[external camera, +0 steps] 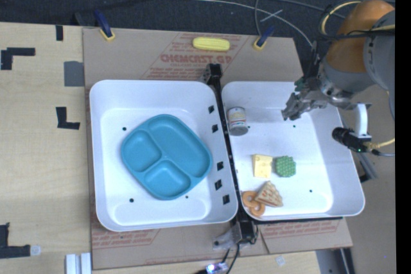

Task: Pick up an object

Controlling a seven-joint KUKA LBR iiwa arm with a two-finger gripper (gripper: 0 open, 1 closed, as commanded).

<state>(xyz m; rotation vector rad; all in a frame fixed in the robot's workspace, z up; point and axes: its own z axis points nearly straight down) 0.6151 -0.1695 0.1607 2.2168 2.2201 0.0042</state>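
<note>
Nearest the camera, at about 7 o'clock in the right bin (340, 199), a pretzel (252, 202) lies against the front rim with a sandwich wedge (270, 194) touching it on its right. Just beyond them, near the bin's middle, a yellow cheese block (262, 165) sits beside a green broccoli floret (285, 166) — close together, though whether they touch is hard to say. Farther back, at roughly 10 o'clock in that bin, a small can (237, 120) rests against the wall by the divider.

The left bin (106, 202) holds a blue divided plate (166, 156) (three compartments, lying flat) around its centre.

At about 1 o'clock over the right bin the tool (294, 111) hangs above bare white floor, well apart from every object; how far its fingers are parted cannot be told at this angle, and nothing shows between them. The grey arm (379, 61) with its orange band (363, 22) reaches in from 3 o'clock.

Beyond both bins, at 12 o'clock on the cardboard sheet (160, 58) covering the counter (38, 157), lies a yellow banana (210, 43); two blue clamps — one (104, 27) left, one (263, 39) right — sit at the cardboard's far edge.
</note>
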